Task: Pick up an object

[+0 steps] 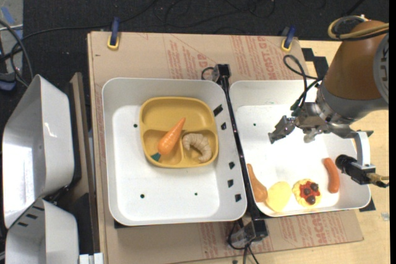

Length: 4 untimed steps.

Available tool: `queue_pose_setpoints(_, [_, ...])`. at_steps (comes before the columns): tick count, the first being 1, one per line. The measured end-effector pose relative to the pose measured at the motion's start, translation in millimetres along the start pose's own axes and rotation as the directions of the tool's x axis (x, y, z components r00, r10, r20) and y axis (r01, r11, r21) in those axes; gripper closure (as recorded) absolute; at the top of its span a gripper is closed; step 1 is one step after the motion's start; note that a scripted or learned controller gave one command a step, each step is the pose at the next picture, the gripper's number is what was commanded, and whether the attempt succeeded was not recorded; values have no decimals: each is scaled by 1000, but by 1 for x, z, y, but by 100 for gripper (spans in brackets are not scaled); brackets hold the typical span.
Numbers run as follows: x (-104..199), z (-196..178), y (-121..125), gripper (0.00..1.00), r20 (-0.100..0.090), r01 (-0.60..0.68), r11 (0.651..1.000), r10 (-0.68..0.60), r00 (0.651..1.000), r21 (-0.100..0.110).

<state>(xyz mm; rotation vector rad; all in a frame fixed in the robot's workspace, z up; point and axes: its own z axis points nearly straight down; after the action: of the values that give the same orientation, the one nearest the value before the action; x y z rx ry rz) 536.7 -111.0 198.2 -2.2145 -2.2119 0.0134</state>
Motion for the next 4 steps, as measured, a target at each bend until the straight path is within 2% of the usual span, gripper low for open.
queue_pose_setpoints(1, [0,-7,3,0,2,3,1000,-3,1000,-13])
queue_pose_setpoints(3, [7,109,1,0,1,0,1000,0,1000,-9])
queue_pose_setpoints(4, [7,96,2,100,2,-3,1000,3,1000,-14])
